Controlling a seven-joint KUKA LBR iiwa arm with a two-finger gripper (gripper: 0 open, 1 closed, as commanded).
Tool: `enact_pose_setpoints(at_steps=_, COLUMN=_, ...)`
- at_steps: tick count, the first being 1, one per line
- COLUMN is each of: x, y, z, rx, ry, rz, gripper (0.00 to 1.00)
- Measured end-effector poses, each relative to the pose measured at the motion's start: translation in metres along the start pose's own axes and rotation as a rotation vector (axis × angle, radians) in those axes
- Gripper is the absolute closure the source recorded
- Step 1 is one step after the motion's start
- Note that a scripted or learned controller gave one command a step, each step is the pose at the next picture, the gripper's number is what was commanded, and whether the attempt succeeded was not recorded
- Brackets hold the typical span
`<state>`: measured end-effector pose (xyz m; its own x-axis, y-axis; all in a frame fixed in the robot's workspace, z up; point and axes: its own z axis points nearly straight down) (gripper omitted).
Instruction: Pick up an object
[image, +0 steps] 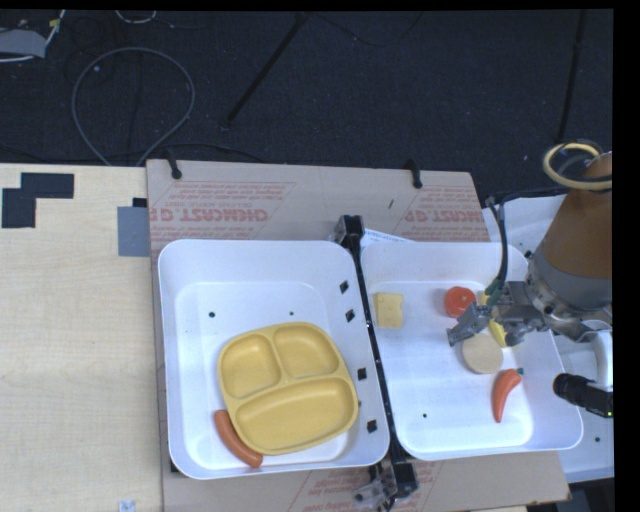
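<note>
In the left bin, a yellow divided plate is seen, with an orange sausage tucked against its near-left edge. In the right bin, a pale yellow block lies just beside the divider, with open floor around it. Further right, a red tomato, a cream disc and an orange carrot are crowded close. The gripper is poised low between tomato and disc; whether it is released or clenched cannot be told. A neighbour could be nudged away, or two pieces pinched together.
</note>
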<state>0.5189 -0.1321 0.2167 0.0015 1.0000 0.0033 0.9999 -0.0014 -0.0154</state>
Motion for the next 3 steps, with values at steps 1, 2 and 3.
enact_pose_setpoints(at_steps=1, x=0.0, y=0.002, z=-0.006, rx=-0.011, ry=-0.002, rz=-0.002, gripper=0.0)
enact_pose_setpoints(at_steps=2, x=-0.003, y=-0.008, z=0.049, rx=-0.006, ry=-0.001, rz=-0.001, gripper=0.0)
enact_pose_setpoints(at_steps=3, x=-0.001, y=-0.013, z=0.112, rx=-0.006, ry=0.0, rz=-0.001, gripper=0.0)
